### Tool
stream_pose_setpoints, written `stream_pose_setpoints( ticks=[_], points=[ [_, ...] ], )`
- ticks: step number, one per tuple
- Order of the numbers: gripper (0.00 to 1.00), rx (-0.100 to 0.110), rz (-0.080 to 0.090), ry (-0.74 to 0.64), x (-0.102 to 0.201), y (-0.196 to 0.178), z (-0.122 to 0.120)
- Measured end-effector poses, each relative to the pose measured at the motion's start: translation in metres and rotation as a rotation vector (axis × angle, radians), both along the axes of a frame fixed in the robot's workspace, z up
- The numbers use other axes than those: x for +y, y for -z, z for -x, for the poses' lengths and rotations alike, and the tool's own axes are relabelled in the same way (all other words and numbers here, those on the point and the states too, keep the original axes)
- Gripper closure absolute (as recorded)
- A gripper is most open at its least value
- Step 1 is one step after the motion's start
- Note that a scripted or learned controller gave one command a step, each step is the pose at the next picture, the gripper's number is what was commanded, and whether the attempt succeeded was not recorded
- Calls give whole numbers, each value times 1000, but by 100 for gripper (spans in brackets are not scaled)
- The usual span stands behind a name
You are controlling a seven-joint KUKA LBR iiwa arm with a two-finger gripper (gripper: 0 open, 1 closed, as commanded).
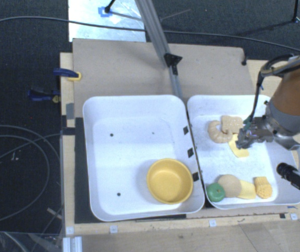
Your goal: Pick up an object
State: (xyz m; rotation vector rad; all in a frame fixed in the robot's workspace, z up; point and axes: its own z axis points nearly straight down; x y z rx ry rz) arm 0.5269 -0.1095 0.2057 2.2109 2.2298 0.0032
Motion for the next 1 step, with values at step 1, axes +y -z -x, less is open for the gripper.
stream_pose_setpoints(
  ticks=[1],
  points=[
    [100, 1, 0, -1, 44, -3, -10]
  ],
)
